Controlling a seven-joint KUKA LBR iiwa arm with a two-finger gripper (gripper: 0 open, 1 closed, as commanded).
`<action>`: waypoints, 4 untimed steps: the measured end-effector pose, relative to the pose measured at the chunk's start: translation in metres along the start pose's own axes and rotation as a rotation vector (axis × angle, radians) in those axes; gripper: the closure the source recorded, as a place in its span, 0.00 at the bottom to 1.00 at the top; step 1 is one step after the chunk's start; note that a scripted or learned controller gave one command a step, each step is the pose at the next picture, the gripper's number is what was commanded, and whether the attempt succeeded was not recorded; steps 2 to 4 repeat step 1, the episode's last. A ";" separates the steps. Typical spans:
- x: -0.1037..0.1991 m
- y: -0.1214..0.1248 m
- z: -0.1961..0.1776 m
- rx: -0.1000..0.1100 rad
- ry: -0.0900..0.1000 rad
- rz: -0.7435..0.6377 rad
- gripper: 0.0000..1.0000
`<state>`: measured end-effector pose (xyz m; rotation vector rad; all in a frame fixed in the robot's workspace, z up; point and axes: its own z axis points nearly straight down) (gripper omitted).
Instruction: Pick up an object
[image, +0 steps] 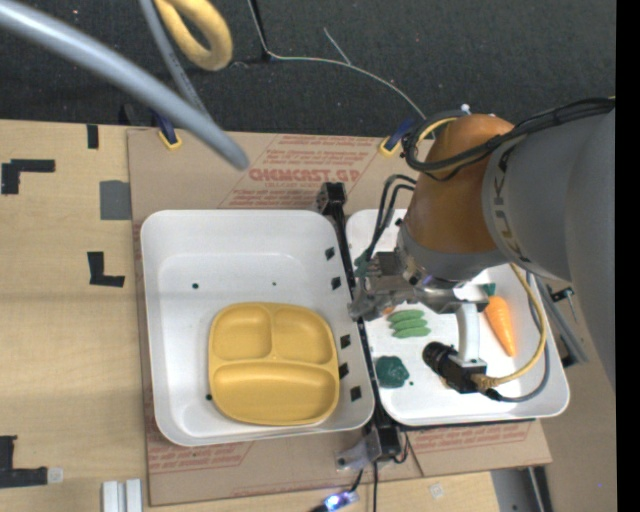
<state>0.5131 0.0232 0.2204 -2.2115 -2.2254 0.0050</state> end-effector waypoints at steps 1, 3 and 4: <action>0.048 0.012 0.001 -0.002 0.000 -0.001 1.00; 0.048 0.012 0.001 -0.002 0.000 -0.001 1.00; 0.048 0.012 0.001 -0.002 0.000 -0.001 1.00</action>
